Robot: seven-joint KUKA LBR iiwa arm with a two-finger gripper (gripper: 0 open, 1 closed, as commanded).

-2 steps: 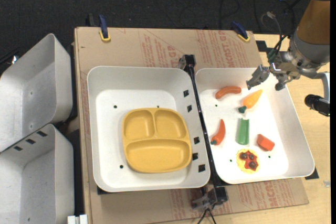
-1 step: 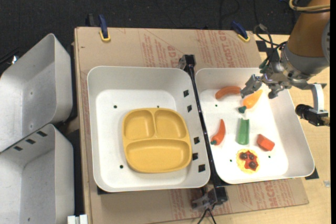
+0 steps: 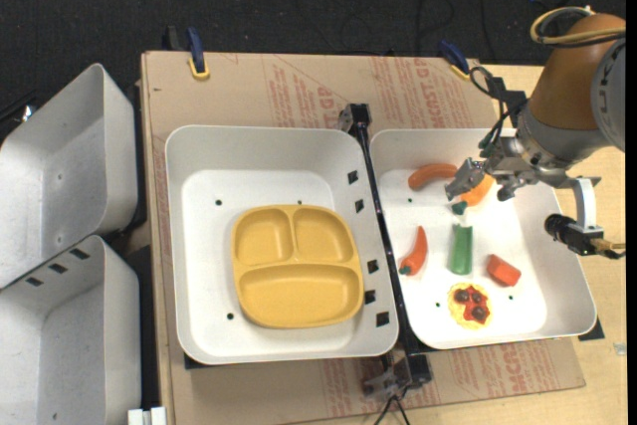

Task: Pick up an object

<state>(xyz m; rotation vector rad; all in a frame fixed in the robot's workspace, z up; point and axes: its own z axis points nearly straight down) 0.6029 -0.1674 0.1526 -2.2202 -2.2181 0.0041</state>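
Right now you are looking down on a brown particle-board counter (image 3: 299, 80) that carries two shallow white bins side by side. Your grey arm with the orange band (image 3: 575, 95) comes in from three o'clock, and its gripper (image 3: 481, 182) hangs over the upper middle of the right white bin (image 3: 557, 314). A small orange toy piece with a green tip (image 3: 472, 195) sits right at the gripper, at about twelve o'clock in that bin; you cannot tell from this angle whether the piece is grasped or merely lies under the gripper, nor how the gripper is set.

Just beside the gripper, towards nine o'clock, lies an orange sausage-shaped toy (image 3: 432, 175), close to it but apart. Below the gripper, near the bin's centre, a green cylindrical toy (image 3: 460, 249) lies with its length running twelve to six. At nine o'clock of that one you have a red chilli-shaped toy (image 3: 415, 252), near the divider between the bins. At four o'clock of the green one lies a small red-orange block (image 3: 503, 271), and at six o'clock of the bin a flat yellow round toy with red and dark toppings (image 3: 470, 304).

Your left white bin (image 3: 194, 244) holds a yellow plastic compartment tray (image 3: 297, 266), lying flat with three sections.
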